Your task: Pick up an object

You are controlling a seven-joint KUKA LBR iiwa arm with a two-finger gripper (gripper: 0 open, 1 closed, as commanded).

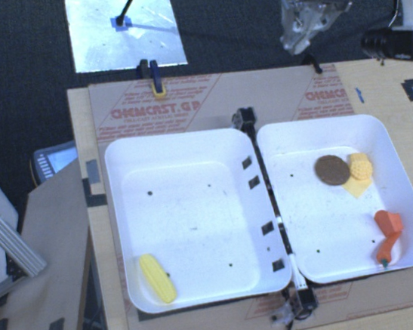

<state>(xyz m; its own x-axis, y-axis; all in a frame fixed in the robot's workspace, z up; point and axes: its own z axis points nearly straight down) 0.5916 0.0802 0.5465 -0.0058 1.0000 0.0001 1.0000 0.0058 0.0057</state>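
A yellow corn cob [157, 278] lies in the front left corner of the left bin [171, 154]. In the right bin [316, 133] a brown round cookie [332, 170] rests beside a yellow round cracker [359, 166], which overlaps a pale yellow cheese piece [357, 186]. An orange carrot [387, 233] sits in that bin's front right corner. My gripper [302, 29] hangs high beyond the far edge of the bench, above the right bin's back side, apart from every object.
A shiny metal plate [124, 27] lies on the dark floor at the back left. A yellow clamp [156, 80] grips the board's far edge. Black clips [259, 183] join the two bins along the middle seam. A wooden side table [38, 245] stands at the left.
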